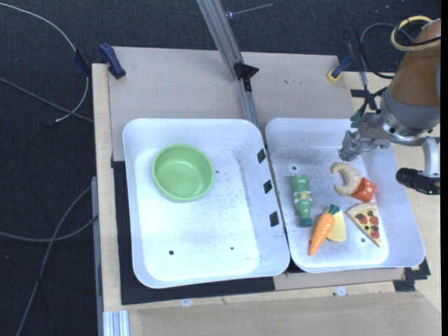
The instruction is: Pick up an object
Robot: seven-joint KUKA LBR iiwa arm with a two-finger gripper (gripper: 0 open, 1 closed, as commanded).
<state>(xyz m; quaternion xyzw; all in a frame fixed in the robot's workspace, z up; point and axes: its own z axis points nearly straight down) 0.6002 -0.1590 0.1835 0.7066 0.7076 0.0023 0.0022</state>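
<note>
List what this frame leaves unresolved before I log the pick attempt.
- End effector, camera view: too small and dark against the right white plastic bin to tell its state or whether it touches anything.
- Arm: cut off by the right edge above the orange band.
- Yellow piece beside the orange toy carrot: partly covered by the carrot, identity unclear.
- Small red item: partly behind the tan curved croissant-like toy, shape unclear.

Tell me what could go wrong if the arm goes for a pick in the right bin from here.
The toys are bunched: the croissant touches a red piece, and the carrot lies against a yellow piece, so the gripper may catch two or shove a neighbour. The pizza slice lies flat, so fingers may slide over it. The green bottle lies on its side and may roll when nudged.
</note>
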